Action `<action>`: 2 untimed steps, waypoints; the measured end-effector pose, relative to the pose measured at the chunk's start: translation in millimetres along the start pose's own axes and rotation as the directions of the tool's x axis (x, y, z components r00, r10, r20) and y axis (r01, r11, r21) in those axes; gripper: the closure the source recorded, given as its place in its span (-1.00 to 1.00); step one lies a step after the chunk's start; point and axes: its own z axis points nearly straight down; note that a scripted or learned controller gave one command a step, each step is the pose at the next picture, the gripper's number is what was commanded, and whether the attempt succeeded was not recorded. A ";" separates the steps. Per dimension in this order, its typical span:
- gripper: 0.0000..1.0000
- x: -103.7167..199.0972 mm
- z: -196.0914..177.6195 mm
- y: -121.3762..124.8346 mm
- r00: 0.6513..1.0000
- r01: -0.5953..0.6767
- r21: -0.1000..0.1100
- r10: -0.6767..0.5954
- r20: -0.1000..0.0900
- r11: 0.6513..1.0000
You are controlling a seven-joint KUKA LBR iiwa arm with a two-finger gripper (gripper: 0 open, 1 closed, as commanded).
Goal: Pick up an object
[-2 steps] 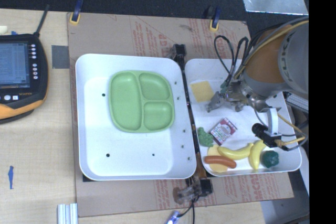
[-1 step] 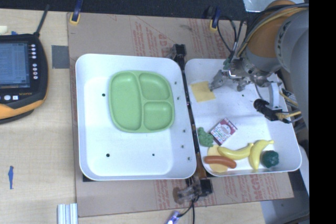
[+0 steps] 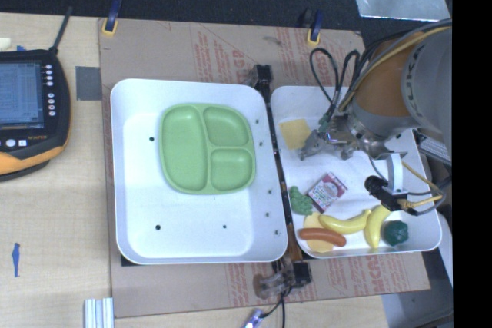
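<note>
We are seeing the hand [image 3: 317, 146] hanging low over the upper part of the right bin [image 3: 286, 100], reaching in from the right beneath the grey arm [image 3: 427, 81] with its orange band; whether it is spread or pressed together we cannot tell, and nothing is showing in its grip. Just beside its tips, to the left, a yellow block [image 3: 294, 132] is lying on the bin floor. Below the hand, a small red and white packet [image 3: 326, 191] is resting tilted near the middle of the bin, with a green piece [image 3: 299, 201] just beside it at the left wall. Along the bottom edge, a red sausage-like toy [image 3: 321, 237], a yellow banana [image 3: 346, 223], a second yellow piece [image 3: 376, 223] and a dark green ball [image 3: 396, 233] are crowding together. In the left bin [image 3: 131, 165], a green divided plate [image 3: 207, 147] is sitting toward the top. At the far left of the desk [image 3: 46, 242], an orange-edged control pendant [image 3: 31, 111] is lying.
</note>
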 end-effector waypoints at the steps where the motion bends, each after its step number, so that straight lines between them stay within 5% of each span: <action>1: -1.00 -25.5 -0.9 36.3 1.000 -0.001 -0.003 0.001 -0.001 1.000; 2: -1.00 -89.8 -1.2 52.6 1.000 -0.003 -0.004 0.003 0.000 1.000</action>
